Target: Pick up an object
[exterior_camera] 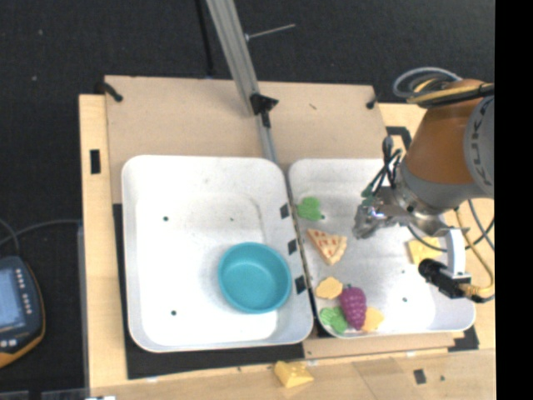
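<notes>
My gripper (365, 225) hangs over the middle of the right bin (391, 302), just right of a tan pizza-slice toy (327, 245). A green toy (310, 209) lies by the bin's left wall. Along the front edge sit a yellow piece (330, 288), a purple grape bunch (354, 305), a green piece (332, 317) and another yellow piece (373, 318). A yellow block (419, 251) is partly hidden under the arm. Nothing shows between the gripper's fingers from this angle.
A teal bowl (254, 277) sits in the left bin (166, 198). A yellow wedge (293, 375) lies on the bench in front of the bins. A grey pole (237, 48) rises behind the bins. The orange-banded arm (445, 152) covers the right bin's far right.
</notes>
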Action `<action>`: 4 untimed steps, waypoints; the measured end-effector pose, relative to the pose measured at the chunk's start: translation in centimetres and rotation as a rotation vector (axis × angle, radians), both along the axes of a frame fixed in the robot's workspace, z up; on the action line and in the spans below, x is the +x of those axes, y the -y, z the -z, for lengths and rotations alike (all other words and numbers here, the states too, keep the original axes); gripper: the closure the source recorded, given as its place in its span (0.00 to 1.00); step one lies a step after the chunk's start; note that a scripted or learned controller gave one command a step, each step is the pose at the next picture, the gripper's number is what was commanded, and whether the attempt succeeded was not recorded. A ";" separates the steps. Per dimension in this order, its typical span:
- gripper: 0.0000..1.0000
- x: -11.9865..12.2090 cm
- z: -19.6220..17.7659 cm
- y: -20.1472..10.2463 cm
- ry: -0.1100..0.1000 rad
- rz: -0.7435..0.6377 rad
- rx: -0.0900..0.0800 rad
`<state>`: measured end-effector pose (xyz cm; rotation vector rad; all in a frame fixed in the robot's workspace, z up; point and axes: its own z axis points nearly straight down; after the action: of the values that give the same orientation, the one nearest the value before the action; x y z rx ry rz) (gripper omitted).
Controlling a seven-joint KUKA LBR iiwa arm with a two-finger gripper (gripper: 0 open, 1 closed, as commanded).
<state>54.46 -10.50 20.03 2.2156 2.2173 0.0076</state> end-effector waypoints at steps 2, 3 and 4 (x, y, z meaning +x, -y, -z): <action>1.00 -0.1 -5.8 -5.6 -0.006 -0.007 0.004; 1.00 -0.7 -5.8 -10.9 -0.008 -0.007 0.004; 1.00 0.1 -4.2 -16.4 -0.011 -0.002 0.002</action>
<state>54.52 5.87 24.23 2.2200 2.2258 -0.0020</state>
